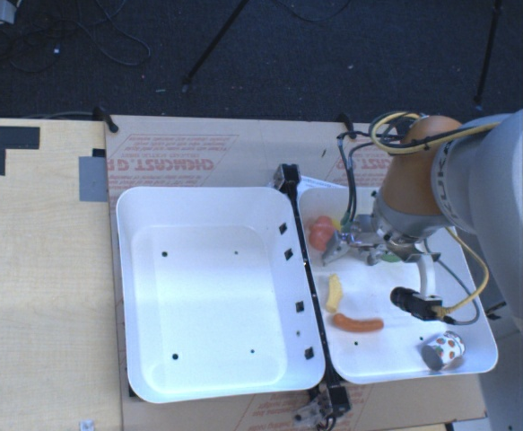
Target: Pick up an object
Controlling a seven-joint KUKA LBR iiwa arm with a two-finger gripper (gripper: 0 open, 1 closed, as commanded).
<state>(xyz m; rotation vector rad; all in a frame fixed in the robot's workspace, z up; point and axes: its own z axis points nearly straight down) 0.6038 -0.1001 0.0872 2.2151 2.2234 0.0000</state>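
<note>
Down in the right bin, the arm hung with its fingers low near the bin's upper left corner. Whether they were released or clenched could not be told. A round reddish ball lay just beside them on their left, seemingly touching or nearly so, and not clearly between them. Below, a small yellow piece lay by the dividing wall, with an orange sausage-shaped toy just under it. A grey and white speckled thing sat well apart in the lower right corner. The left bin stood beside on the counter.
</note>
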